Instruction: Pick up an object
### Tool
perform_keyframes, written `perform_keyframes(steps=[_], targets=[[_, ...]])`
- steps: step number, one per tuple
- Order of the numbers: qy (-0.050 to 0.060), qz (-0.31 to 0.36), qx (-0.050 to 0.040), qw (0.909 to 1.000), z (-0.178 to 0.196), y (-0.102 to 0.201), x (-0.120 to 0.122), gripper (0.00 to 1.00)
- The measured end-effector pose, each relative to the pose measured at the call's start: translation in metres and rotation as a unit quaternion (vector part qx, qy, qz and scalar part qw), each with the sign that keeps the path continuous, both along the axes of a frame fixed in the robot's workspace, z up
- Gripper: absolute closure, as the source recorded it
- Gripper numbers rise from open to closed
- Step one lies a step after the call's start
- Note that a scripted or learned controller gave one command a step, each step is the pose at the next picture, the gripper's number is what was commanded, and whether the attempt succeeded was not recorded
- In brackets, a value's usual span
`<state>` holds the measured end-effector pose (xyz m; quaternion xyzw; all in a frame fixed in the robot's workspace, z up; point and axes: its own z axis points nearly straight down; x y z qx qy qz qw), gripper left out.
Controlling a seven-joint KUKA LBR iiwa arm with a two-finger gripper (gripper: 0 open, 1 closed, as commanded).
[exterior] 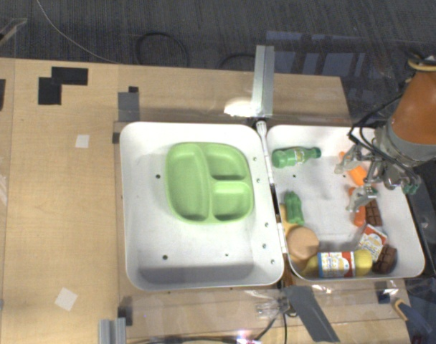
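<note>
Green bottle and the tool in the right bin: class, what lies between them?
In the camera view, bare white bin floor lies between the green bottle and the tool.

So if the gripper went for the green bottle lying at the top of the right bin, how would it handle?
The green bottle lies on its side, and its round body would probably roll if nudged. It looks like small smooth plastic, so likely light and a bit slippery between fingers. Bare bin floor lies around it, so it could skid away.
</note>
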<state>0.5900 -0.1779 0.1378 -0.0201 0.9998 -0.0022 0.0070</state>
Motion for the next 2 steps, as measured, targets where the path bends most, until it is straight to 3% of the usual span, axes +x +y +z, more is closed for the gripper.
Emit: perform_keyframes(steps=[1, 2], targets=[[0.0, -0.026, 0.0016, 0.9996, -0.049, 0.007, 0.025, 0.0], [0.001, -0.008, 0.0014, 1.0, -0.048, 0.016, -0.028, 0.0]])
